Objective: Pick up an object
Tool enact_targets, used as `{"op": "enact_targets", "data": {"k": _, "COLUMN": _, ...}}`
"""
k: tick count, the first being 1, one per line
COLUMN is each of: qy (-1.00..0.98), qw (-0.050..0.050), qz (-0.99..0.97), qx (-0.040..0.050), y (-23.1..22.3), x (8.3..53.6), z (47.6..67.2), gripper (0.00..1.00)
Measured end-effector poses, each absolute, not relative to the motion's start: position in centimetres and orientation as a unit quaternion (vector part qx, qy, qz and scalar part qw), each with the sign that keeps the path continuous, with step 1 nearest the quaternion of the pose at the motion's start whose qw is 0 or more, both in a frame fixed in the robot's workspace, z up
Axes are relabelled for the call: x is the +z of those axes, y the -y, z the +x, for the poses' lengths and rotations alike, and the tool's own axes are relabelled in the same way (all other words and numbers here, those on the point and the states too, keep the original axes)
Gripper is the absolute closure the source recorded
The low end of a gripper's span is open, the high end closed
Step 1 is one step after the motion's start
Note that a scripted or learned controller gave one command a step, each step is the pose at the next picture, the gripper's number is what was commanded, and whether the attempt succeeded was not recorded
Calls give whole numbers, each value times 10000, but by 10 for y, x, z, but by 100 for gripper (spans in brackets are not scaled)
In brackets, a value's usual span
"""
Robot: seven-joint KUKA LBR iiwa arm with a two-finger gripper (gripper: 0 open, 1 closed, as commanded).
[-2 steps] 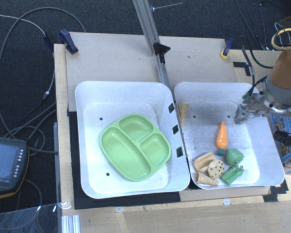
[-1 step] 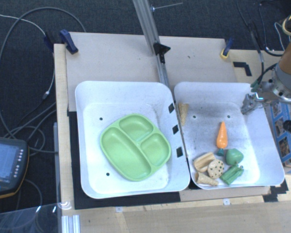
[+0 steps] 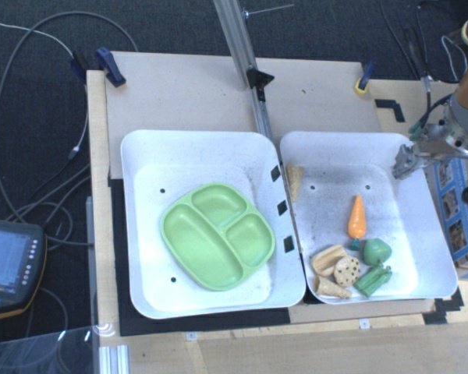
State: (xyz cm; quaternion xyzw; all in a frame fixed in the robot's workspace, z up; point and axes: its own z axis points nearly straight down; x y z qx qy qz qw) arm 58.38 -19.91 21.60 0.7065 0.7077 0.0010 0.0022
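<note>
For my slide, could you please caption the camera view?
Tool over right bin's corner; toy carrot below, green plate left.

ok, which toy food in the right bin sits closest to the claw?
The orange plastic carrot. It lies alone higher up the bin, toward the claw at the bin's top right rim; the green pepper, cookie and the rest cluster lower down at the bottom edge.

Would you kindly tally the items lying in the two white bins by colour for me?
Green: 3 – divided plate, round piece, long piece
Orange: 1 – carrot
Tan or beige: 4 – cone, bread-like piece, round cracker, pale piece
Total: 8
</note>
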Motion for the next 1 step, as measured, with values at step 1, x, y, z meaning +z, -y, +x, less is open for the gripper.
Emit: {"op": "enact_targets", "data": {"k": 1, "qy": -7090, "qw": -20, "qz": 7052, "qx": 3, "y": 147, "x": 209, "z": 578, "gripper": 100}}
